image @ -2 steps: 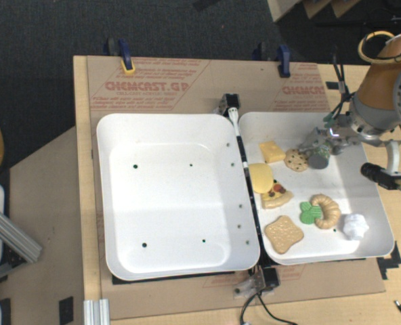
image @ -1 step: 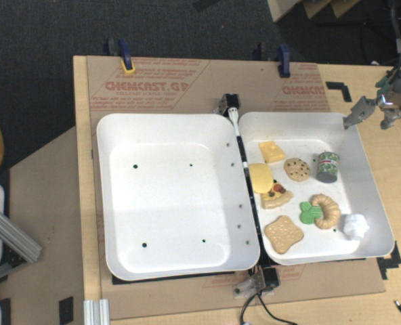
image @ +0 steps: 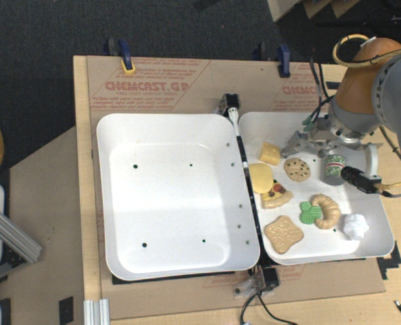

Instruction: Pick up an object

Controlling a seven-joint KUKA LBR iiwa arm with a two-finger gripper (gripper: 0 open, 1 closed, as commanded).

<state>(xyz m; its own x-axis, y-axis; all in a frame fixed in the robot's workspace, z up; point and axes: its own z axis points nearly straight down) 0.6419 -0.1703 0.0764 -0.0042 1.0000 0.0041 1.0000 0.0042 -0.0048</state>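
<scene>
The right bin [image: 373, 246] holds several toy foods: a yellow cheese wedge [image: 270, 154], a round cookie [image: 297, 169], a yellow piece [image: 260, 177], a pizza slice [image: 276, 195], a slice of toast [image: 284, 233], a green piece [image: 310, 213], a tan croissant [image: 326, 209], a white crumpled item [image: 354, 226] and a small green-and-white can [image: 334, 168]. My gripper [image: 320, 143] hangs low over the back of this bin, just behind the cookie and the can. Nothing is seen held in it.
The left bin [image: 112, 181] is a wide white tray with a few dark dots on its floor. The bins meet along a dark seam [image: 244, 175]. Blue clamps [image: 125, 53] pin the cardboard at the back edge. Cables [image: 370, 181] trail over the right bin's right side.
</scene>
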